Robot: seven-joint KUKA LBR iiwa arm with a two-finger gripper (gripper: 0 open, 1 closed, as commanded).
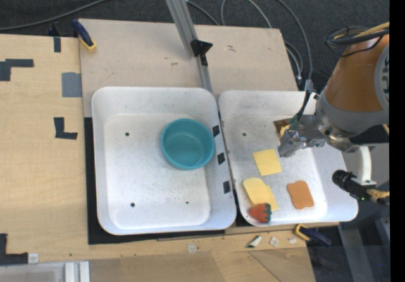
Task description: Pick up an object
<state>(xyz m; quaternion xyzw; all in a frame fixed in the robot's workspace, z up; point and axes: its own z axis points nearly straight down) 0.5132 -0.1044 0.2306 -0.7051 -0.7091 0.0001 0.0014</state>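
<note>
You are looking at a surface point(38, 167) carrying two white bins: the left bin point(114, 148) is holding a teal bowl point(187, 143), the right bin point(247, 110) the smaller pieces. The arm point(357, 94) is hanging its pincer point(290, 146) just beside the yellow square slice point(267, 162); whether it is open I cannot tell. Nearby are lying a yellow wedge point(258, 190), an orange piece point(300, 195) and a strawberry point(259, 213). This looks like the approach step; next you would need to be descending squarely over one piece.

2 white bins point(104, 148) side by side on bench; metal pole point(180, 15); blue-yellow clamp point(84, 35).
</note>
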